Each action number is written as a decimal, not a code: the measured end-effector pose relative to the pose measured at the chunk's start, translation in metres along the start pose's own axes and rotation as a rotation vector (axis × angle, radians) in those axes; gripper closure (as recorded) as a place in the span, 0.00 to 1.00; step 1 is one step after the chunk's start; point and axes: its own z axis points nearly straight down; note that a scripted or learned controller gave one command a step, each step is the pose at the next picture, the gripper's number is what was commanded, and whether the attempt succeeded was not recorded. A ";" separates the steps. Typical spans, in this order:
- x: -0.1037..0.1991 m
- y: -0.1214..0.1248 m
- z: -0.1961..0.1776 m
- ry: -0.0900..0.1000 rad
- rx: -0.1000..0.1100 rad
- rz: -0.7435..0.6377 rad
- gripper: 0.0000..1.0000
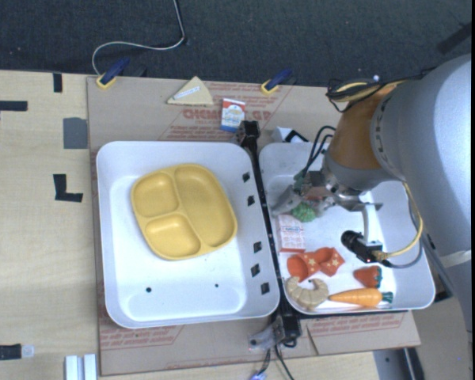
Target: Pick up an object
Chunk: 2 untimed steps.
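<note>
The right bin (396, 192) holds several toy foods. Along its front lie a carrot (356, 297), a beige shrimp-like piece (307, 291), a red pepper piece (317, 261) and a small red fruit (367, 275). A flat printed packet (291, 233) rests near the left wall, just below a green leafy piece (304, 210). My gripper (298, 194) is low in the bin's back left part, right over the green piece, and its tip is dark and partly hidden by the wrist. Nothing visibly hangs from it.
In the left bin (115, 236) lies a yellow divided plate (182, 210). Behind the bins stand a small red-and-white box (233, 115) and a tan wedge (191, 92). Clamps (111, 74) hold the cardboard base. The arm's bulk covers the right side.
</note>
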 end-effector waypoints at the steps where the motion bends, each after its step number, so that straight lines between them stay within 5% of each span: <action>1: -0.004 0.034 0.000 -0.001 -0.002 -0.001 0.00; 2: -0.015 0.075 0.001 -0.002 -0.002 -0.001 0.00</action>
